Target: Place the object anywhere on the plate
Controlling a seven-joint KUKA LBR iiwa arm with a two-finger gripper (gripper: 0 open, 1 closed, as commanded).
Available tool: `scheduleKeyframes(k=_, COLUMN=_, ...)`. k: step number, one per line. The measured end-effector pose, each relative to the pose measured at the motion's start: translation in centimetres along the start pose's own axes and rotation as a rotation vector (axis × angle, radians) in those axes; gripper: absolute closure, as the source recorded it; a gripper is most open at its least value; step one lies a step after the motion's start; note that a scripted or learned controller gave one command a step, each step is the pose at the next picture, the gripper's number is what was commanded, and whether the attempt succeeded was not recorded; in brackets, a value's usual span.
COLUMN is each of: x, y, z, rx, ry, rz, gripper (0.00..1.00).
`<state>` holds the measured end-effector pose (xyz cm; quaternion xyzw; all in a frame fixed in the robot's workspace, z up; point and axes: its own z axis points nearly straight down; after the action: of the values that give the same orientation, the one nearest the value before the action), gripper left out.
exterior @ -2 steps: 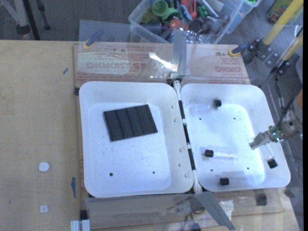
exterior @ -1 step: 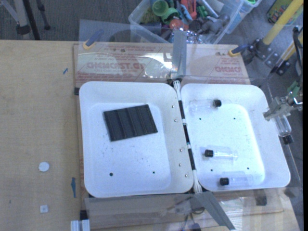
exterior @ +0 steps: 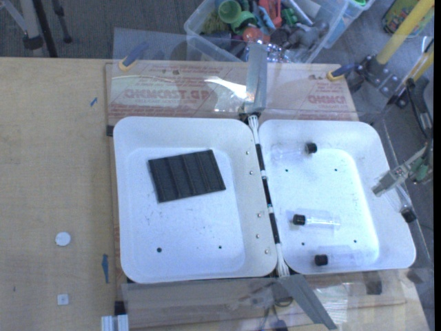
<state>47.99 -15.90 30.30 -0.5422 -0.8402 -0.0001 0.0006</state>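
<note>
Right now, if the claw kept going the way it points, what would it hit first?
Likely the bare floor of the right shallow white bin; the claw points left over it. The clear black-capped tube lies lower, off that line. Depth is unclear.

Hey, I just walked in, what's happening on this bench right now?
Nothing is being handled at the moment. The left bin holds a dark ribbed plate. The right bin holds three clear tubes with black caps, at the back, the middle and the front, all lying loose and none on the plate.

dark ribbed plate [exterior: 187,175] unobstructed; three small clear vials [exterior: 315,220] scattered right
</note>
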Motion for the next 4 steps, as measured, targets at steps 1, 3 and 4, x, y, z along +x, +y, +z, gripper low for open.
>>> scheduleKeyframes(k=1, x=4.7, y=2.3, z=-7.0, rx=-0.004, ry=-0.005, rz=-0.155, gripper=1.00)
scheduleKeyframes(k=3, x=3.7, y=1.8, z=-1.0, rx=-0.001, ry=-0.001, rz=-0.541, gripper=1.00)
scheduleKeyframes(k=4, x=-1.0, y=-0.4, z=1.0, rx=-0.001, ry=-0.001, rz=-0.860, gripper=1.00)
